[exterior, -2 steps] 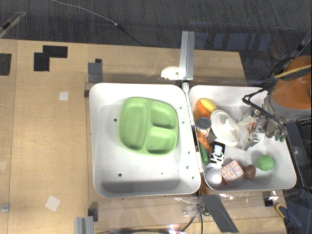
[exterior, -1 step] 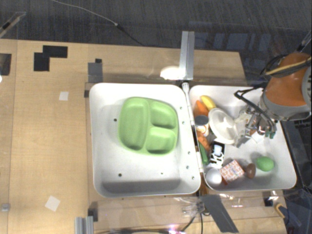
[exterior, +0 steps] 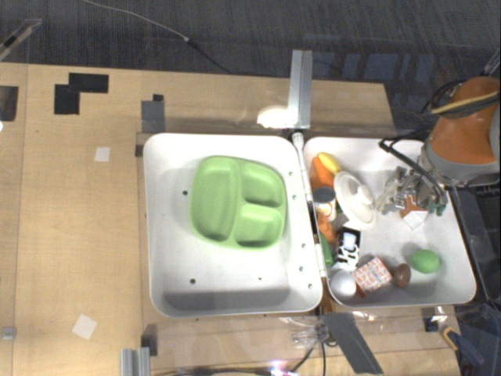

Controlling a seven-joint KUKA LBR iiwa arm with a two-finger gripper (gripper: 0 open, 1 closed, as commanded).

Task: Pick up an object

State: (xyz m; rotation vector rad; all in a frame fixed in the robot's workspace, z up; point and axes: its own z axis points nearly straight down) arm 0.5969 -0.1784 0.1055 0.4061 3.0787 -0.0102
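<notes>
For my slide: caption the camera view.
Tool low in the right bin among clutter; green tray in the left bin.

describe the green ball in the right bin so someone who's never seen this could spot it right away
Start at the right bin, the white one crowded with small items. Go to its near right corner, where a small round green ball lies on bare floor. A brown egg-shaped piece sits just to its left; the ball is the bin's only plain, bright green sphere.

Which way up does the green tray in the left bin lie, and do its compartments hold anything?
The green tray lies flat in the left bin, open side up, its compartments bare green.
</notes>
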